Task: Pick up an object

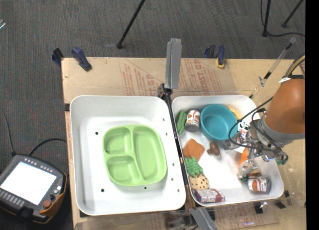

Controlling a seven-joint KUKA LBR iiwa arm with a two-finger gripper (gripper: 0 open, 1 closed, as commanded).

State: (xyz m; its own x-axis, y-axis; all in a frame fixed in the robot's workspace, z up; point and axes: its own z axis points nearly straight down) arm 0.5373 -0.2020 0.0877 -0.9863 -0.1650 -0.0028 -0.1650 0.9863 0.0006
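My gripper (247,168) hangs low over the right side of the right bin (227,99), below the arm's orange band (288,108). It sits just above a small tin can (259,184) lying on its side, with an orange carrot-like piece (243,155) right beside it. Further left in this bin are a teal bowl (218,121), an upright can (193,120), a green vegetable (181,122), an orange toast slice (193,149), a small brown piece (214,148), a toy pineapple (196,173) and a red-and-white box (209,195).
The left bin (82,124) holds a green divided plate (134,154). A grey post (173,67) stands behind the wall between the bins. Blue clamps (79,57) grip the cardboard-covered bench. A tablet pendant (30,184) lies on the floor at the lower left.
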